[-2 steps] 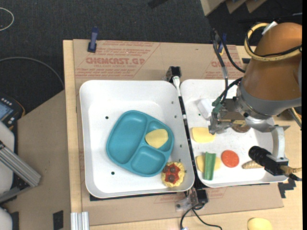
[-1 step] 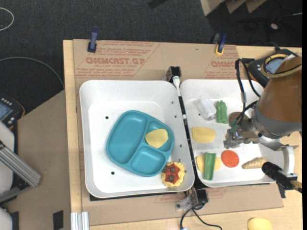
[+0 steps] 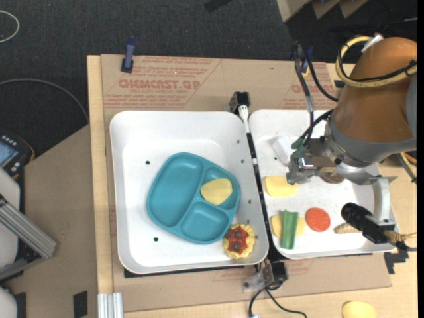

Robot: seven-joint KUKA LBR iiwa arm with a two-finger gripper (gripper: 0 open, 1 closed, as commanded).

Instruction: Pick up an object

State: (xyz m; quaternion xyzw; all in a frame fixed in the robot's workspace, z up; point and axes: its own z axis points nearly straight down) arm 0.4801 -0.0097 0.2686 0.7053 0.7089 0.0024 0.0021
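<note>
Below the orange-banded wrist, in the right-hand shallow white bin (image 3: 344,244), I see the claw (image 3: 296,175) hanging low over the floor. Whether it is spread or pressed together I cannot tell. Nearest candidate: the pale yellow rounded plastic food piece (image 3: 279,187), just beside the claw on its left-bin side and slightly nearer the camera, long axis running across the bin. The green stick (image 3: 289,228) and red disc (image 3: 318,219) lie further toward the camera. I judge only a short sideways correction is needed.

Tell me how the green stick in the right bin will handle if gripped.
The green stick looks like a stiff toy piece, probably light. It lies partly on a yellow piece, so it may rock or slide off when touched. Its smooth-looking surface could slip between the fingers.
</note>
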